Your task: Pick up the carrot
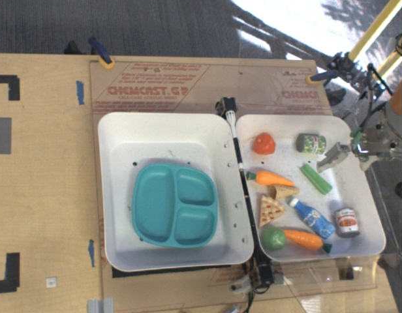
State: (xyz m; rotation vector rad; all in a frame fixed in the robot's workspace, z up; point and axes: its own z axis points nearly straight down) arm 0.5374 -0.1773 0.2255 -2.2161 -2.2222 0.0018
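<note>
The jaws hang over the right bin near its right wall, just beside the green stick; I cannot tell whether they stand apart or together, and nothing shows between them.

There are two orange carrot-like pieces in that bin. One carrot lies near the divider at mid-bin, its tip touching a wedge-shaped piece. The second carrot lies near the front wall, between a green round piece and the blue bottle.

The likely trouble is crowding: a descent on either carrot could catch a neighbour instead, such as the pizza slice or the bottle, or nudge the carrot against the wall so it rolls away. The jaws are also well apart from both carrots, with the green stick in between, so a low sweep could drag it.

Printed on the cardboard under the bins, red letters read "CHEMCAST", repeated at right but partly hidden. The small cans carry labels too small to read. The teal plate sits in the left bin on the counter
</note>
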